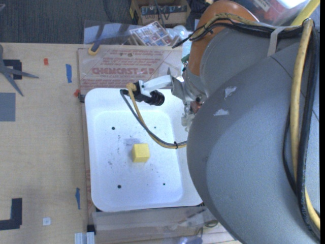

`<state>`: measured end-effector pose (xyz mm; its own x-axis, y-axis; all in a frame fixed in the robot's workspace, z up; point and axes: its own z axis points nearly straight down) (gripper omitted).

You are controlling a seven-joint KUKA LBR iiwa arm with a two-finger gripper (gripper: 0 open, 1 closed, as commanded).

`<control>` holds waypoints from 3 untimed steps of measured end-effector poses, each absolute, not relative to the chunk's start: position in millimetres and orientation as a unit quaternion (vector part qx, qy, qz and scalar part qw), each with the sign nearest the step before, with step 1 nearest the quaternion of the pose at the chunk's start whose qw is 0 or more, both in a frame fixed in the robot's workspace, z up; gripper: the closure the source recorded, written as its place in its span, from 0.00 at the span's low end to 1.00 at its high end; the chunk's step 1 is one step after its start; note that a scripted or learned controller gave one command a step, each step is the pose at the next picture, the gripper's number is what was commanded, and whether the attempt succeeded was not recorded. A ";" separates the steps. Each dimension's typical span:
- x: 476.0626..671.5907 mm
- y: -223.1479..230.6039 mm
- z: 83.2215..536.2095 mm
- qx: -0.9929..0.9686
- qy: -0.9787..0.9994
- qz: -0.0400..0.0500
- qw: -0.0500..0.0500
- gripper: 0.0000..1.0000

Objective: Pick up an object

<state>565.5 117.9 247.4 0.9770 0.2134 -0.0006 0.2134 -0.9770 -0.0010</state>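
Finger state cannot be determined. The gripper (pixel 189 117) sits over the right edge of the left bin (pixel 101 105), close beneath the grey arm (pixel 254 136) with its orange band (pixel 223 14). A yellow hose (pixel 147 128) loops from the wrist across the bin. A yellow cube (pixel 140 152) rests on the bin floor near the centre, well apart from the gripper. Dark specks dot the floor.

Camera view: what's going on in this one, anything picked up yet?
Not yet, from what shows. A grey arm with an orange band reaches in from the right over the white bin. A small yellow block lies on the bin floor by itself, with nothing touching it. A yellow and black cable hangs over the bin above it. The hand's fingers cannot be made out.
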 end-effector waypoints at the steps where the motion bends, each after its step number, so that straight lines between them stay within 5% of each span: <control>1: 608.6 127.2 252.3 -0.995 -0.099 -0.001 0.000 1.00; 2: 571.7 113.3 119.0 -0.969 -0.248 0.003 0.001 1.00; 3: 604.7 171.3 89.4 -0.992 -0.129 -0.003 0.000 1.00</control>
<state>604.7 171.3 89.4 0.9666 0.2564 0.0057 0.2564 -0.9666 -0.0002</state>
